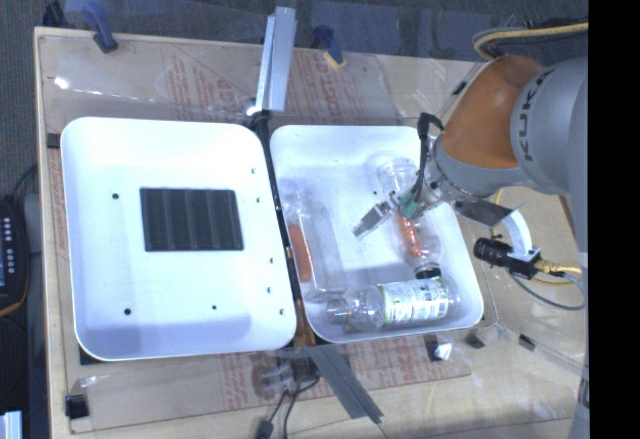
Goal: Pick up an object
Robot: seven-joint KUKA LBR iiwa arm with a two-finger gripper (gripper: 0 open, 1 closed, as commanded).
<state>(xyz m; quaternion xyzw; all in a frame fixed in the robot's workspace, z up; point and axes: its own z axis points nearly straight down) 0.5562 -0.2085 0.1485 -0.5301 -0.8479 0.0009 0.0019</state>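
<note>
Two shallow white bins are sitting side by side on a wooden bench [400, 77]. The left bin [100, 307] is holding a dark ribbed rectangular panel [191, 219], which is lying flat near its middle; a few small dark dots are showing on the white floor around it.

The right bin [330, 152] is holding several clear plastic things. A clear bottle with a white label and a dark cap [400, 304] is lying on its side along the near wall, its cap end pointing toward the right. A clear tube with an orange strip [303, 247] is lying lengthwise just beside the left wall of this bin. Another clear piece with orange inside [415, 239] is lying tilted toward the right side, above the bottle's cap. A round clear item [392, 170] is resting near the far right corner, too washed out to make out well.

The grey arm with its orange band [490, 122] is reaching in from the right over the right bin. The gripper [392, 210] is hanging over the middle-right of that bin, just beside the orange-filled piece, with one grey finger [371, 219] sticking out to the left. Whether its fingers are open or closed cannot be told here, and nothing is showing clearly between them.
</note>
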